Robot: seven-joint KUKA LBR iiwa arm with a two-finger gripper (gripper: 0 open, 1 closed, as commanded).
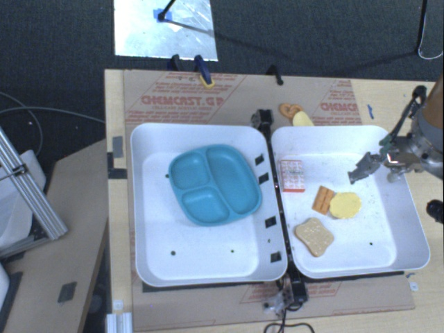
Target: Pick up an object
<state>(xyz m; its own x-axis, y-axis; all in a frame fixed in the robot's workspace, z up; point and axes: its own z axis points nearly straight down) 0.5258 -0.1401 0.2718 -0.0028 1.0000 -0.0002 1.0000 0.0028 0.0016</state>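
Observation:
In the right bin (388,255) lie a pink-and-white checkered wafer (291,175), an orange cracker piece (322,200), a round yellow slice (345,205) and a tan toast slice (314,236). My gripper (371,166) hangs over the right half of that bin, up and to the right of the yellow slice. One dark finger (361,168) points left toward the food; nothing shows between the fingers. The left bin (152,255) holds a blue divided plate (214,184).
Behind the right bin, on the cardboard, sit a small pretzel-shaped piece (288,109) and a yellow piece (302,119). A blue and yellow clamp (203,71) is at the cardboard's back edge. Black clips (269,200) line the seam between the bins.

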